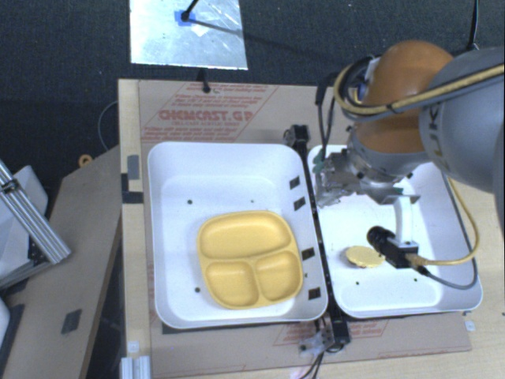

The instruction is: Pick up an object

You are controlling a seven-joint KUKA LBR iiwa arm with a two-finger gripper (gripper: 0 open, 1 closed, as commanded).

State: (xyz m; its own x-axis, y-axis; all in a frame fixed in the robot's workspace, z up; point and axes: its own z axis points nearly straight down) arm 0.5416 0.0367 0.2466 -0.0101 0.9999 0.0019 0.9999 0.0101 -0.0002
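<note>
Nearest the camera, in the left shallow white plastic bin (170, 212), lies a yellow three-compartment plastic tray (248, 257), flat and untouched. In the right shallow white plastic bin (450, 294), a small flat yellow disc (361, 257) rests on the floor toward the front, just beside a black cylindrical fitting (387, 243) on my wrist. My gripper (335, 178) sits farther back, low at the dividing wall between the bins, apart from the disc. Whether my claw is spread or pressed together I cannot tell from here. I judge the pick not yet done: nothing is lifted, and reaching, closing and raising all remain.
</note>
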